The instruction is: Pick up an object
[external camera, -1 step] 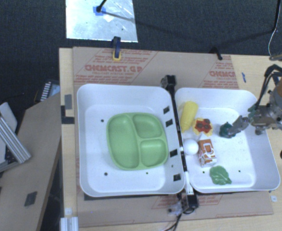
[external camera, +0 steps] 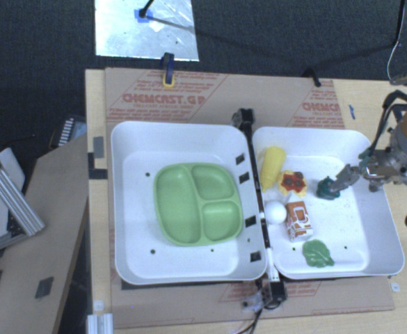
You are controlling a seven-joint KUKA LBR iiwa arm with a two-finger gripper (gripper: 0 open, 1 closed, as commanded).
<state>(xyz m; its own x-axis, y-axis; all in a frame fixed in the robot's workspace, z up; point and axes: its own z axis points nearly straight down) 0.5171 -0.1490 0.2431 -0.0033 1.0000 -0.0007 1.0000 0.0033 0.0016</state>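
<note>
One teal object (external camera: 328, 188) at claw (external camera: 337, 182) tip, right bin (external camera: 377, 221)

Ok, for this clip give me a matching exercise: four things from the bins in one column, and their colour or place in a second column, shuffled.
Things:
1. divided plate
2. corn cob
3. ball
4. leaf-shaped toy

Descriptions:
A. white, next to the divider between the bins
B. pale green, alone in the left bin
C. green, near the front edge of the right bin
D. yellow, toward the back of the right bin

Pairs: 1-B, 2-D, 3-A, 4-C
</note>
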